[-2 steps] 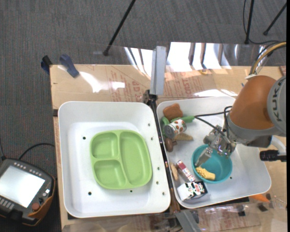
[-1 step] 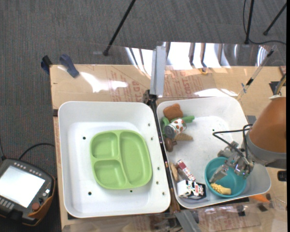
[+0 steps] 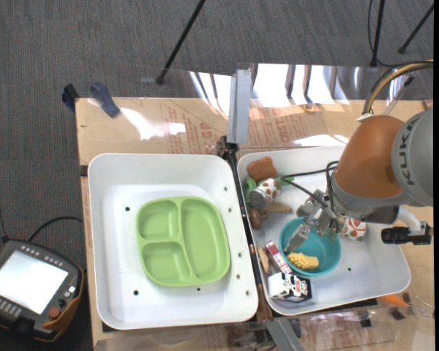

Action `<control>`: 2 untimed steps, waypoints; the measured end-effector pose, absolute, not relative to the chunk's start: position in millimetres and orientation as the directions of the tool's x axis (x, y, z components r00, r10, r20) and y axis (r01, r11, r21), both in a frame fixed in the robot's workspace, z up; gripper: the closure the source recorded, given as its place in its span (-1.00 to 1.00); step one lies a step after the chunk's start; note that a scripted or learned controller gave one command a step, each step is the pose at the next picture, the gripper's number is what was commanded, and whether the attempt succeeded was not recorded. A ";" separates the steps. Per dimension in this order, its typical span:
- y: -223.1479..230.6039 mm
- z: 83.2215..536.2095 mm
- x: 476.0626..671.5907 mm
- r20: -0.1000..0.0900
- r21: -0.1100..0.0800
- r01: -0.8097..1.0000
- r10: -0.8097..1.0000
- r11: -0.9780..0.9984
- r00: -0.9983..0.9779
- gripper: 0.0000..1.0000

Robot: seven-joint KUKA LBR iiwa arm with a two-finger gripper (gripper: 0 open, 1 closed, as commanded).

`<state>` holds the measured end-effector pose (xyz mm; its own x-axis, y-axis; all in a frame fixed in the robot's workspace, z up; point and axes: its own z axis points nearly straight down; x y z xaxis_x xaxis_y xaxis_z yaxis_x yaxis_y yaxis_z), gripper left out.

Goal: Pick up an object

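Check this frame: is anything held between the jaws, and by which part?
Nothing held: the gripper hangs open over the teal bowl, above the yellow piece.

The right bin (image 3: 395, 269) is crowded along its left wall — a brown piece (image 3: 262, 168), a patterned cup (image 3: 266, 191), a cone (image 3: 278, 208), packets (image 3: 279, 258) near the front-left corner. A teal bowl (image 3: 323, 258) fills the middle. Open floor lies at the front-right corner and along the back edge.

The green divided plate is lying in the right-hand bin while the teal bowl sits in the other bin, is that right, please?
Not quite: the camera view shows the green divided plate in the left-hand bin. The teal bowl does sit in the other bin.
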<state>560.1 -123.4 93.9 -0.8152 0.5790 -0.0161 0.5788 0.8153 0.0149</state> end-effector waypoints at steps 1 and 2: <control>-102.1 90.3 634.7 -0.007 0.005 0.715 0.715 0.699 -0.699 -1.00; -96.3 91.6 572.4 -0.009 0.010 0.803 0.803 0.596 -0.596 -1.00</control>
<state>572.4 -96.3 91.6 -0.5959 0.8030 -0.0090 0.8029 0.5960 0.0096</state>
